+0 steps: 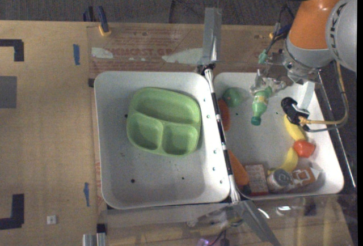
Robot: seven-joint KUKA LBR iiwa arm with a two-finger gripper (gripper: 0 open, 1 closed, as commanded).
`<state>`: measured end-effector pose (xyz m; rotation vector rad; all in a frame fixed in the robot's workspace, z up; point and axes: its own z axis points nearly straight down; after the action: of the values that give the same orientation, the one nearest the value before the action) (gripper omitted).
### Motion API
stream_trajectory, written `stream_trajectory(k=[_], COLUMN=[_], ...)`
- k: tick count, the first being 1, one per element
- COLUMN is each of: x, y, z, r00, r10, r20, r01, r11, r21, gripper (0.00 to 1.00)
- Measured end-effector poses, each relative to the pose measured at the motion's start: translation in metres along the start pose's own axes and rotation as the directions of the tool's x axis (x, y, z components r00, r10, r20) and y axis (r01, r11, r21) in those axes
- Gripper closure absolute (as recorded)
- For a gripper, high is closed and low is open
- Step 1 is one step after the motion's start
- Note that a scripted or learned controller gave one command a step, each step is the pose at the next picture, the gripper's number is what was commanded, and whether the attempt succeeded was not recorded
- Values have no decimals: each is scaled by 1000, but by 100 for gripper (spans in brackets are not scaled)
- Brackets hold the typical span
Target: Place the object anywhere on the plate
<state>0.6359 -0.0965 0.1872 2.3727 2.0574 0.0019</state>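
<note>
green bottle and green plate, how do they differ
The green bottle is small and slender, below the gripper in the right bin; the green plate is broad, three-compartment, lying flat in the left bin. Both are green.

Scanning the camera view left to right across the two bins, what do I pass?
Left bin → green divided plate → divider between the bins → round green object → green bottle at the gripper → banana.
</note>
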Motion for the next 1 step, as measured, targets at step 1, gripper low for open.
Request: stream_trajectory(k=[1], x=[43], y=[25], z=[-33], r00=[976], r10=[-219], r20=[1], r01=[219], r11=[976], r21=[-3], gripper=[100])
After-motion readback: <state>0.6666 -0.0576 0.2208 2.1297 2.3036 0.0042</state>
